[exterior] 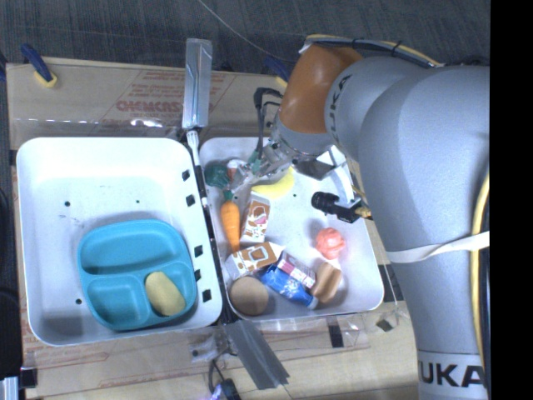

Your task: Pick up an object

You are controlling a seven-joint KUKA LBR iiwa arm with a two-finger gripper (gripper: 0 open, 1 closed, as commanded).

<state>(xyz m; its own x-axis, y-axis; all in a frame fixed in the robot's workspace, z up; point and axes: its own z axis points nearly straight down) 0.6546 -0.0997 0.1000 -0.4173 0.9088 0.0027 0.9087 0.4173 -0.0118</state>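
The carrot lies lengthwise in the right bin, close to that bin's left wall, its green top pointing toward the far end. Just right of the carrot sits a small brown-and-white carton; nearer than the carrot are a second carton, a brown round item, a blue packet and a bread roll. A pink item rests well right of the carrot. The gripper is low over the far end of the right bin, just beyond the carrot top, next to a teal object and a yellow one; whether it is apart or together cannot be told. Left of the carrot, in the left bin, a blue divided tray carries a potato.
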